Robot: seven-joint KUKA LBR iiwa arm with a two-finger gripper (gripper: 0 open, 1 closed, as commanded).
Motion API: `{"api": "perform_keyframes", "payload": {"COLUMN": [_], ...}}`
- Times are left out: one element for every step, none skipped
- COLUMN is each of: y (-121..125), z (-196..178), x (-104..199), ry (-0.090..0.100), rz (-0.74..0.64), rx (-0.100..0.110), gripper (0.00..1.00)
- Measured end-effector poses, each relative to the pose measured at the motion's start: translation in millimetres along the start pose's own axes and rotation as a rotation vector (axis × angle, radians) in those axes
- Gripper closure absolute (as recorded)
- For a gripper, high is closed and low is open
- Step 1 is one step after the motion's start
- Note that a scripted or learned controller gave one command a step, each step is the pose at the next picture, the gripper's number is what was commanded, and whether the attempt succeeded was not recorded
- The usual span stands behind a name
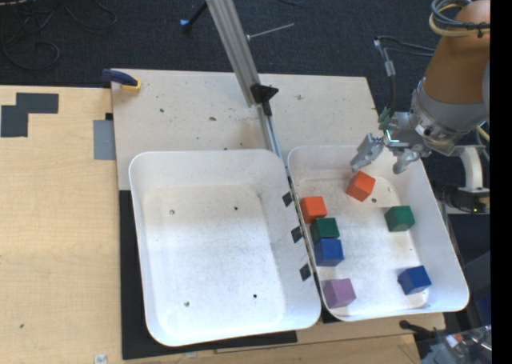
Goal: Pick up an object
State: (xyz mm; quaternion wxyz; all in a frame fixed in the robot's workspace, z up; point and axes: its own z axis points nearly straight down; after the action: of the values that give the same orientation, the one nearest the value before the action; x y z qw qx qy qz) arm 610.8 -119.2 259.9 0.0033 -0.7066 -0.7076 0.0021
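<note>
My gripper (385,158) hangs over the far part of the right bin (448,262), its two fingers spread apart and open with nothing between them. A red-orange cube (361,186) lies tilted in the bin just below the left fingertip (365,156); I cannot tell whether it touches the finger. Along the bin's left wall sit an orange cube (313,207), a dark green cube (325,228), a blue cube (328,251) and a purple cube (338,291). A green cube (398,218) and a second blue cube (414,279) lie toward the right side.
The left bin (160,194) stands beside the right one, joined by black clips (294,233). A slanted aluminium bar (234,38) rises behind the bins. A blue-and-yellow clamp (122,79) sits at the bench's far left corner.
</note>
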Motion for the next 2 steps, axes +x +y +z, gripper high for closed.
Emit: {"api": "perform_keyframes", "payload": {"y": [1,0], "z": [-2,59], "x": [0,-8], "ry": [-0.001,-0.001], "rz": [0.001,0.002], "rx": [-0.004,0.002], "gripper": [0.0,0.0]}}
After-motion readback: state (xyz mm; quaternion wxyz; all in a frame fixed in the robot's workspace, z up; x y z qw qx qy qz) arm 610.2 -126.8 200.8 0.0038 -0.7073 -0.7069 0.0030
